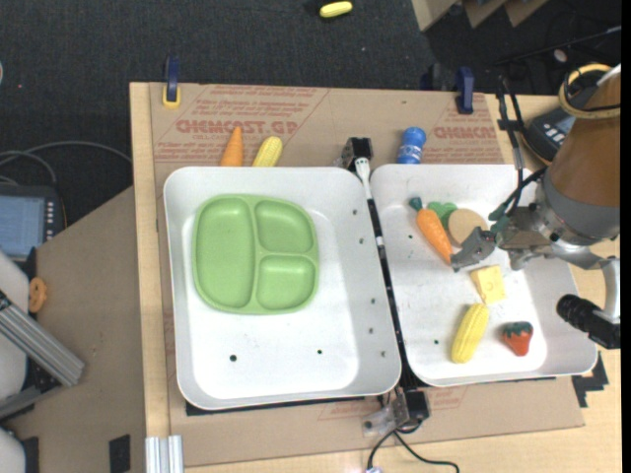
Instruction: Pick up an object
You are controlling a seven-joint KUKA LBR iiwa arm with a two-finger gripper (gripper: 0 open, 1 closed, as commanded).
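Brown board covers the bench, clamped at its far edge, with dark carpet beyond it. Two shallow white bins sit side by side on it: the left bin carries a green divided plate toward its far left, and the right bin carries the toy food.

Reaching in over the right bin's right edge, the arm ends in the gripper, which hangs above the bin's middle. Its dark fingers look spread a little, with one tip just beside the carrot's near end, but the view is too coarse to tell how wide they stand or whether they touch anything. Nothing shows between them.

In that bin, a toy carrot lies near the far-left part, its long axis slanting from far left to near right, green top at the far end. A round tan piece sits just beside it on the right. A yellow cheese block lies near the bin's middle, just below the gripper. A corn cob lies toward the near edge, tilted slightly, long axis running mostly far to near. A strawberry rests near the near-right corner.

Along the board's far edge lie an orange piece, a yellow piece and a blue bottle.
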